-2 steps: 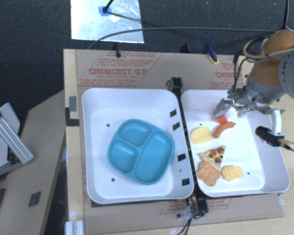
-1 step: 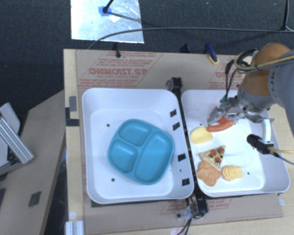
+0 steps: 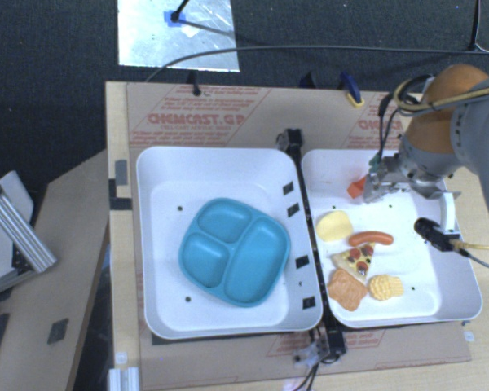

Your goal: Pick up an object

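My end effector (image 3: pixel 377 187) is down in the right bin (image 3: pixel 456 292), at its upper part, right beside a small orange piece (image 3: pixel 356 188) that lies near the bin's left wall. I can't tell how my end effector is set or whether it has hold of anything; the wrist hides that.

I judge the orange piece to be the likeliest target, since I'm closest to it and it lies apart from the rest, with room around it. The other toy foods are clustered lower in the same bin: a yellow piece (image 3: pixel 335 226), a sausage (image 3: pixel 371 239), a pizza slice (image 3: pixel 355 260), a brownish piece (image 3: pixel 346 289) and a corn cob (image 3: pixel 384 286). They lie close together, so picking one out cleanly would be harder.

The left bin (image 3: pixel 159 218) carries a blue divided plate (image 3: pixel 234 252), well away from me. Both bins rest on the table (image 3: pixel 228 116).
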`<state>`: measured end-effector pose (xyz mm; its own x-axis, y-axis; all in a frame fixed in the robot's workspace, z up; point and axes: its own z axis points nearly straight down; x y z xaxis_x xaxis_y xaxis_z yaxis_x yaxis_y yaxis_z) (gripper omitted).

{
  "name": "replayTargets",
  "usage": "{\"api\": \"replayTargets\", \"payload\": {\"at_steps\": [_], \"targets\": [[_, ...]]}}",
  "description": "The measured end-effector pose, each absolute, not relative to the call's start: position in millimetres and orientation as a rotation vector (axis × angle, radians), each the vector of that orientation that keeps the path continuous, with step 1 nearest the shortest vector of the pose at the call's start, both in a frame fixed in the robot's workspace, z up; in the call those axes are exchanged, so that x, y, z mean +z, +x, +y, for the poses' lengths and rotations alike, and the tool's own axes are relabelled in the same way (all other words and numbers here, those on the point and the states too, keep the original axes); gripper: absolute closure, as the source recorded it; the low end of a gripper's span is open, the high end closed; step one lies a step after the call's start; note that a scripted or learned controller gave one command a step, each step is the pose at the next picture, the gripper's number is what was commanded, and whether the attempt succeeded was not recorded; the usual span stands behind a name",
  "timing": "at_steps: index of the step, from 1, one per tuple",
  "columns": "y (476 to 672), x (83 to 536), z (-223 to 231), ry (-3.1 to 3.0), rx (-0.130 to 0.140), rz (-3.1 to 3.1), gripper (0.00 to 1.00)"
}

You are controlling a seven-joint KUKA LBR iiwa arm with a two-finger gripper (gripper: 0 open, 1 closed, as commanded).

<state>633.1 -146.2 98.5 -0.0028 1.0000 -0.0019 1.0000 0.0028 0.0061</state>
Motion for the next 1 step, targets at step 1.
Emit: {"api": "replayTargets", "payload": {"at_steps": [1], "targets": [[636.2,152.7,-135.6,2.211,0.006,2.225,1.0]]}}
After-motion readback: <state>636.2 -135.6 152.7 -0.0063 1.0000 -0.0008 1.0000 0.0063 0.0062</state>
